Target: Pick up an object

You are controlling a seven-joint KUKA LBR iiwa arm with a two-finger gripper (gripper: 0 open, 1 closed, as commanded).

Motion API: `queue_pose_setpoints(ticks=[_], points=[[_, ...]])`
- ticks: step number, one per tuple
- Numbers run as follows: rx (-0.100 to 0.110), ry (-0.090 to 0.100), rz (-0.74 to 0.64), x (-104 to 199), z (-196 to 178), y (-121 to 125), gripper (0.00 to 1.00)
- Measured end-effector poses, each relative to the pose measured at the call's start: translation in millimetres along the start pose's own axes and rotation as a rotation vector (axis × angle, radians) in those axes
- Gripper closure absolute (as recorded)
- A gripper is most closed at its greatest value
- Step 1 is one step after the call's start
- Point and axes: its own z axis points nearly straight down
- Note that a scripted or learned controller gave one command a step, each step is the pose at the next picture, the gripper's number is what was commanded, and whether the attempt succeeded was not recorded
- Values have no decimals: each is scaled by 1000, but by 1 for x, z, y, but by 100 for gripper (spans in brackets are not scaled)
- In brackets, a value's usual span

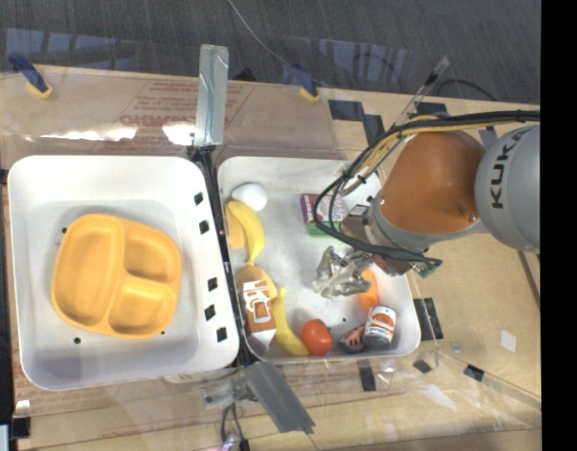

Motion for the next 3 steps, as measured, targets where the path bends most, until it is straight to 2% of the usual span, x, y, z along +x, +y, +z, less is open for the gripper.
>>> queue_pose_setpoints(ticks=[1, 2, 3], points=[[3, -1, 108, -71, 16, -49, 100], [15, -8, 197, -72, -93, -62, 100], [3, 0, 198, -70, -86, -60, 0]])
